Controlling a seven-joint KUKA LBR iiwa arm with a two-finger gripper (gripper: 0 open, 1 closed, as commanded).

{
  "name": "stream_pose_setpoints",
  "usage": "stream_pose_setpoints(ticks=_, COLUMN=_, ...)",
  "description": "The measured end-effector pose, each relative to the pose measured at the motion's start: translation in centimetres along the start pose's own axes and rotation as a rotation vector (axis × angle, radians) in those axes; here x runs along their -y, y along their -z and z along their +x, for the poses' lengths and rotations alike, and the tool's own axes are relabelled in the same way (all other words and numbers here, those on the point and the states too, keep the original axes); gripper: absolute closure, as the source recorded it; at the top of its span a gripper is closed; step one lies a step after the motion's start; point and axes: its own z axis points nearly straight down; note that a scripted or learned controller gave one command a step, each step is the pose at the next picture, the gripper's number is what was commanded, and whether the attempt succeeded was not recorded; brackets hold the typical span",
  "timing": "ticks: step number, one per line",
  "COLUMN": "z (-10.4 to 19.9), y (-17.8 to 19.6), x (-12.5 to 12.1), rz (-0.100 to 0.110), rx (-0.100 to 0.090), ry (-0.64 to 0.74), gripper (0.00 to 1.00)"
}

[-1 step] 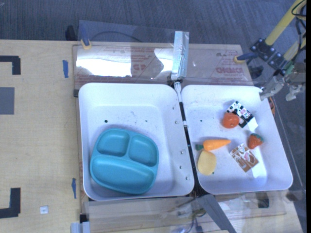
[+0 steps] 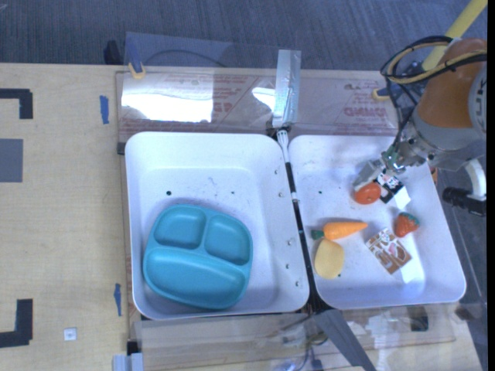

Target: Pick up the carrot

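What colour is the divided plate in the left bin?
The divided plate is teal blue, seen clearly in the camera view.

Layout of the two bins on the bench, seen from above.
The left bin (image 2: 147, 161) holds a divided plate (image 2: 199, 256) toward its 6 o'clock side. In the right bin (image 2: 325, 161), the carrot (image 2: 344, 229) lies near centre; a lemon-shaped piece (image 2: 329, 260) sits just beside it at 7 o'clock, a small packet (image 2: 389, 250) at 4 o'clock, a strawberry (image 2: 406, 223) at 3 o'clock, and a round tomato-like piece (image 2: 367, 193) at 1 o'clock. The gripper (image 2: 389, 168) hangs over that round piece, at the bin's 2 o'clock.
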Motion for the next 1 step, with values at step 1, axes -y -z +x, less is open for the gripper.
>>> stream_pose_setpoints(ticks=1, z=8.55, y=1.44, x=7.49, rz=0.003, rx=-0.004, ry=0.129, gripper=0.00)
